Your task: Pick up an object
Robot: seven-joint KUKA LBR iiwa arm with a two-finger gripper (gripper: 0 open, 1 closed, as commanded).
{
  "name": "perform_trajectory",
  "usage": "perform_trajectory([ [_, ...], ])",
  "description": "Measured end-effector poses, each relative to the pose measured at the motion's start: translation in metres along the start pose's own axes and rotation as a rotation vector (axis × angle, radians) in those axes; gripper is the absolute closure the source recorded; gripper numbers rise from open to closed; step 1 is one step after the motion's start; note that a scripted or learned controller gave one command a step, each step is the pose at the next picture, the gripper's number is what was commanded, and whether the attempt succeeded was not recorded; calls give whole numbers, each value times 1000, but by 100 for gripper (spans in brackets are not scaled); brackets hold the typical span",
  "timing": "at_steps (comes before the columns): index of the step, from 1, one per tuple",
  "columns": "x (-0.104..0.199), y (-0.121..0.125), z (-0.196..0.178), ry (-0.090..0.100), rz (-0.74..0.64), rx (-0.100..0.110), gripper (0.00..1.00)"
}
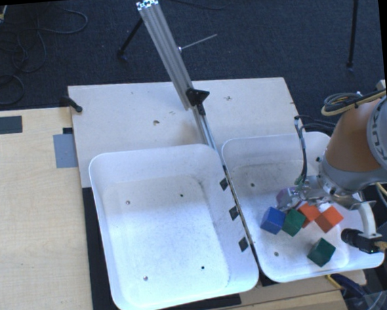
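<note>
In the right bin (267,141), several small blocks lie clustered near the front. A blue cube (273,220) sits leftmost, touching a dark green cube (294,223). Two orange blocks (310,211) (329,219) lie just to their right. A second green cube (321,252) rests apart, nearer the front rim. My gripper (293,196) is low inside this bin, just behind the blue and dark green cubes and over the cluster's back edge. The grey wrist and the orange band (351,148) hide its upper part. No block shows between its tips.
The left bin (113,167) stands beside the right one, with a divider carrying black clips (233,212) between them. A slanted aluminium post (170,51) rises behind the bins. Cables (344,103) and a black fitting (357,238) hang off the arm at the right bin's edge.
</note>
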State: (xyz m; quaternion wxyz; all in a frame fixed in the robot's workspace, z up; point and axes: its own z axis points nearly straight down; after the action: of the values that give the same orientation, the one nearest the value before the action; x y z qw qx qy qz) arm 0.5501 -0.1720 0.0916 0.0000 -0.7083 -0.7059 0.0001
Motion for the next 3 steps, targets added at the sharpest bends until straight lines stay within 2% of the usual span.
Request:
perform_trajectory([
  [1, 0, 1, -10, 0, 0, 1, 100],
  [2, 0, 1, -9, 1, 2, 1, 0],
  [3, 15, -48, 0, 0, -2, -2, 0],
])
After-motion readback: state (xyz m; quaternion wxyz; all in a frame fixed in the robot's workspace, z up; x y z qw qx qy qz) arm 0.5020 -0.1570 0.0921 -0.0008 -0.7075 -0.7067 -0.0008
